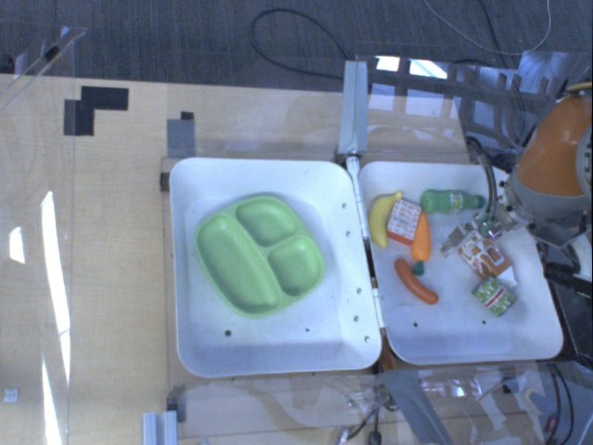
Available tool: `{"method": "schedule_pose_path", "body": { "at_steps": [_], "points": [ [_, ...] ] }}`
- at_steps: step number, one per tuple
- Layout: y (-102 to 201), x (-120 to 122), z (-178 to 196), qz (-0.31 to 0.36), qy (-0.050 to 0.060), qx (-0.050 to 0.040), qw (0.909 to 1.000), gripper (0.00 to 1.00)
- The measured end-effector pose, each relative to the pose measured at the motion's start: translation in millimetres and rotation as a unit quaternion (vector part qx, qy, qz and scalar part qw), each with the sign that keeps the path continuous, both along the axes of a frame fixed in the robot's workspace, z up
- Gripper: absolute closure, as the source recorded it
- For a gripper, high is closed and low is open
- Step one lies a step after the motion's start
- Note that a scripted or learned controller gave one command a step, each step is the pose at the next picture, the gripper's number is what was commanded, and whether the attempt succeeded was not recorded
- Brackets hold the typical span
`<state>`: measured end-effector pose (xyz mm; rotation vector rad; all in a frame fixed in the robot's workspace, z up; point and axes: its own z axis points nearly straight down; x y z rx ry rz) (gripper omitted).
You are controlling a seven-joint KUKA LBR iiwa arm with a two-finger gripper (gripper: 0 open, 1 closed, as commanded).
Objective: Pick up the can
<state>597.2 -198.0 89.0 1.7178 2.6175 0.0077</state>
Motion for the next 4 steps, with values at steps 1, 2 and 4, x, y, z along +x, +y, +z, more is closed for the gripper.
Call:
{"method": "schedule_pose_path", "body": {
  "at_steps": [1, 2, 4],
  "points": [
    [1.2, 4.3, 14.8, 0.000, -0.006, -0.0004, 1.0000, 1.00],
    [61.0, 66.4, 106.7, -0.062, 0.001, 0.0010, 0.9981, 1.00],
    [44.8, 54.4, 21.0, -0.087, 0.000, 0.0009, 0.9962, 0.00]
  ]
}}
